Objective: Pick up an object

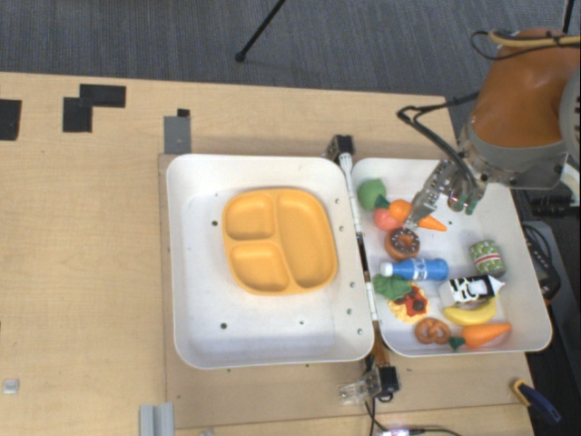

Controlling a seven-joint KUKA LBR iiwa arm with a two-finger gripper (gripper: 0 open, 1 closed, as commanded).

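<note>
Your fingers [419,214] hang low in the right bin [536,284]; you cannot tell whether they are apart or together. Just below them lies the chocolate donut [403,241], with the orange carrot [432,224] beside. The left bin [195,271] holds a yellow divided plate [275,241].

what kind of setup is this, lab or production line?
Most likely a robotics lab bench for grasping trials. A wooden bench bears two white bins: the left bin holds a yellow divided plate, the right bin toy food. The gripper hangs over the toys, and carpet lies beyond.
</note>
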